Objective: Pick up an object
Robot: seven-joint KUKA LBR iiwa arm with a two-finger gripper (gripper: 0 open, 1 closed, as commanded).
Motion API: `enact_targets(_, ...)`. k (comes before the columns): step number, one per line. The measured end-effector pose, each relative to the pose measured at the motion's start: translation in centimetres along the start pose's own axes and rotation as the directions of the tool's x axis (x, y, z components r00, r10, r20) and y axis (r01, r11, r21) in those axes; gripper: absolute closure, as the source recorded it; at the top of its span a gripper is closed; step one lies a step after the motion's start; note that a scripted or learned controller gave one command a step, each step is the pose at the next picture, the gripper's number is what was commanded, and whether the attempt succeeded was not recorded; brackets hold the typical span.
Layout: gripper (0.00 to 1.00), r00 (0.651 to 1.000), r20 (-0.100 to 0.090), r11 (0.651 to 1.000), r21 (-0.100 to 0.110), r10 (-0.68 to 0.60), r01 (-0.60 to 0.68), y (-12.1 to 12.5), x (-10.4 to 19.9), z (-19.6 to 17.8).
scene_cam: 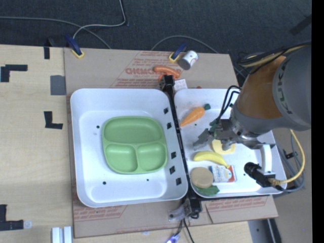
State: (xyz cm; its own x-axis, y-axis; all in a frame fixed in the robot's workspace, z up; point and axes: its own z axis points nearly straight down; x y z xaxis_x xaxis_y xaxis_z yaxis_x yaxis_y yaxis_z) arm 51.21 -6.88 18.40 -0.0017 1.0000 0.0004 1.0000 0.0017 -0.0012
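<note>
Cardboard (142,72) under bins bears unreadable red print.

We see a toy carrot (193,116) lying slantwise near the right bin's (200,92) upper left, a banana (210,158) lying flat below it, and a round tan disc (201,176) on a green leafy piece (211,190) at the front edge.

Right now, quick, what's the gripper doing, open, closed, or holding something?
Gripper: low in the right bin, just above the banana and left of a pale yellow piece; open or shut cannot be told.
</note>
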Motion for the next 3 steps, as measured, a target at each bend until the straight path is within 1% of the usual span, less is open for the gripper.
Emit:
enact_targets(1, 0.00, 1.000, 0.000, 1.000, -0.003, 0.001, -0.001, 2.32, -3.03, 9.76)
enact_targets(2, 1.00, 1.000, 0.002, 1.000, -0.004, 0.001, -0.001, 2.32, -3.07, 8.82)
enact_targets(3, 0.00, 1.000, 0.002, 1.000, -0.004, 0.001, -0.001, 2.31, -3.06, 8.84)
